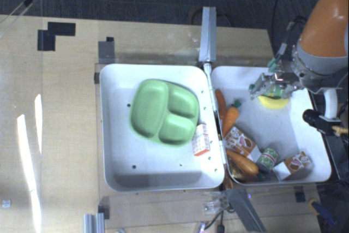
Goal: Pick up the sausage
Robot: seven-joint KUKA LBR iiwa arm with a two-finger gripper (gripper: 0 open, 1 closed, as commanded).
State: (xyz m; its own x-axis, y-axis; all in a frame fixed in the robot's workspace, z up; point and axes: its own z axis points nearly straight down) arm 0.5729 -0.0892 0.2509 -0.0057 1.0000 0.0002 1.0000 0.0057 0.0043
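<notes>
Start at the left of the pale wooden table (54, 133): you see black tape marks (53, 34) near its far left corner and glare streaks on a clear sheet over the surface. Next comes the left bin (112, 133), a shallow white tray with rounded corners. In it lies a smooth green plastic plate (163, 112), rounded and moulded into three compartments. A small red and white packet (201, 141) rests against the bin's right wall, just beside the plate's near right edge.

A grey metal rail (208, 35) runs along the divide between the two bins.

In the right bin (294, 133), the sausage (220, 101) lies against the left wall: a slim, reddish-brown, smooth cylinder pointing toward the far edge. An orange carrot (229, 120) with a green tip lies touching it on the right. Toward the near edge you find a printed brown and white carton (241, 143), a glossy bread roll (242, 163), a small green-labelled can (268, 158) and another carton (298, 161), all crowded together.

The end effector (272, 86) hangs over the bin's far right part, above a yellow object (271, 101), well apart from the sausage. You cannot tell how its fingers stand.
</notes>
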